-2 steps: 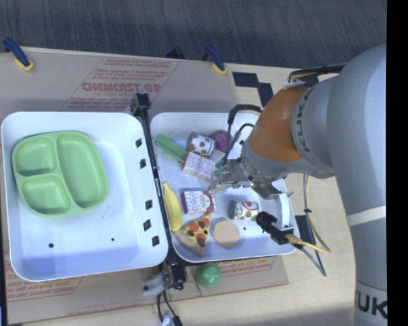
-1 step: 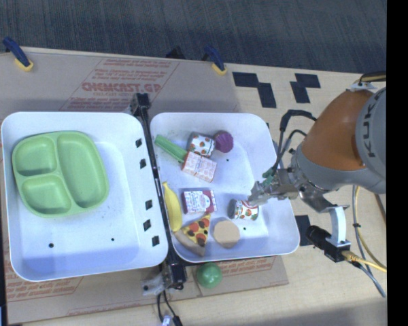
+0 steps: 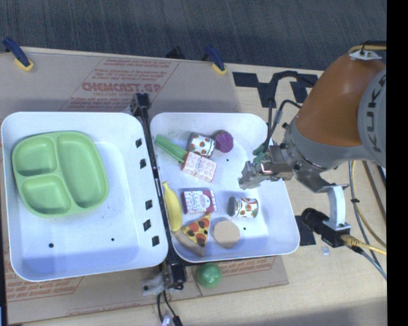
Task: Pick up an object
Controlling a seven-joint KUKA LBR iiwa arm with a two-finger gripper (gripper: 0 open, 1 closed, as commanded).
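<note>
My gripper hangs over the right side of the right bin, just above a small can with a printed label. Nothing shows between its fingers. Spread across that bin are a purple fruit, another printed can, a green stick-like toy, a red and white packet, a second packet, a yellow banana, a pizza slice and a tan round cookie.
The left bin holds a green divided plate. A green ball lies outside the bins on the cardboard at the front. The arm's bulky orange and grey body fills the right side above the bench.
</note>
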